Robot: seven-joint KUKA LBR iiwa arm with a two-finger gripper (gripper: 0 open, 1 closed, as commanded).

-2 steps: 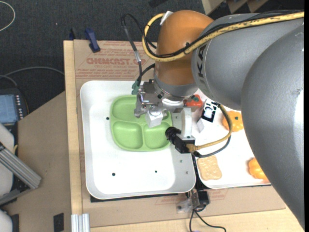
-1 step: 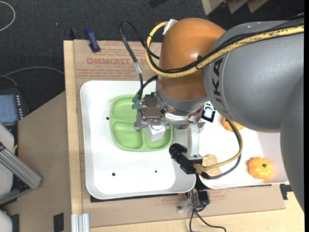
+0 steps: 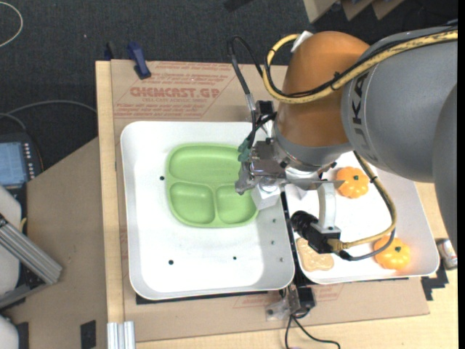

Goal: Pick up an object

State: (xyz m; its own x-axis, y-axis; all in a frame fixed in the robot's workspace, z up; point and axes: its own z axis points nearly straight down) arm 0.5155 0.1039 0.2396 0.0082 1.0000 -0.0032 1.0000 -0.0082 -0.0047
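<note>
I count one green divided plate point(image 3: 205, 185) in the left bin point(image 3: 145, 217), and in the right bin point(image 3: 414, 209) two small orange pumpkins point(image 3: 352, 182) point(image 3: 393, 254) and one tan cookie-like piece point(image 3: 315, 257) at the near edge. Both white bins sit on a brown cardboard-covered bench point(image 3: 174, 86) over dark carpet point(image 3: 73, 13). My gripper point(image 3: 256, 174) hangs at the plate's right rim, by the divide between the bins. I cannot tell whether it is clenched or released, nor whether it grips anything.
</note>
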